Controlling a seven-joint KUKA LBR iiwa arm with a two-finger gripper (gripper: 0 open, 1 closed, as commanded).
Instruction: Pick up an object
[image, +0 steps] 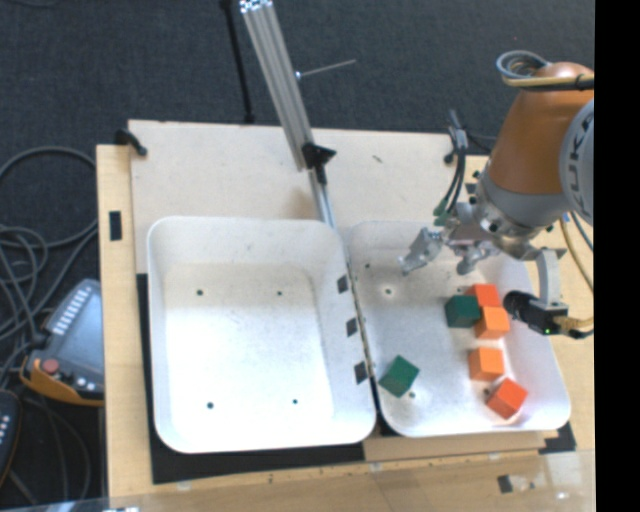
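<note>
While above right bin, no block between fingers:
Gripper (444, 254): metal fingers spread apart, nothing between them, over upper part of right bin.
Arm (530, 140): smooth orange band, grey housing; lettering on housing cut off, unreadable.
Right bin (400, 262): shallow white plastic, speckled, rounded corners.
Orange blocks (491, 321): four matte cubes along right side.
Green blocks (399, 377): two cubes; one near divider, other (462, 310) touching orange cube.
Left bin (250, 320): white, speckled.

The arm (535, 150) has a wide orange band above a grey wrist – both smooth and round. Thin black cables run beside it, and the gripper (443, 252) is of bare grey metal.
</note>
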